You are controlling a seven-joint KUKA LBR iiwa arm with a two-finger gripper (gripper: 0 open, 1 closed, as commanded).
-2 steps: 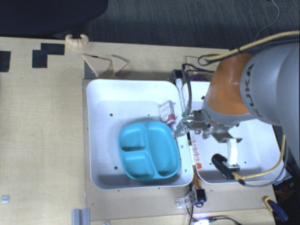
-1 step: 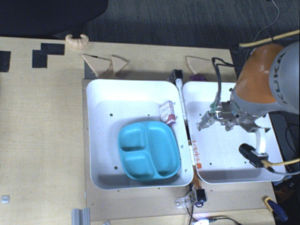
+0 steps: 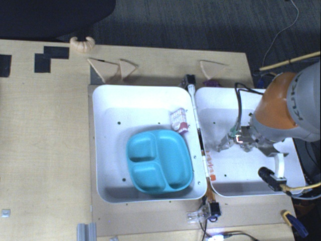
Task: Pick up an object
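Two white bins sit side by side on the table [image 3: 45, 149], and we see the arm over the right one.
From above, the tool [image 3: 225, 143] hangs inside the right bin [image 3: 251, 182] near its left wall; we cannot tell how its fingers stand. A blue divided tray [image 3: 159, 160] fills the left bin's [image 3: 108, 134] lower middle, a small packet [image 3: 179, 119] just beyond its upper right edge, with bare floor along the left.

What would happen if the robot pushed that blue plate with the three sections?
The blue plate looks like stiff moulded plastic, so it would probably slide across the left bin without bending. It lies flat and wide, so tipping or rolling seems unlikely. Its low, smooth rim may be awkward for the gripper to pinch.
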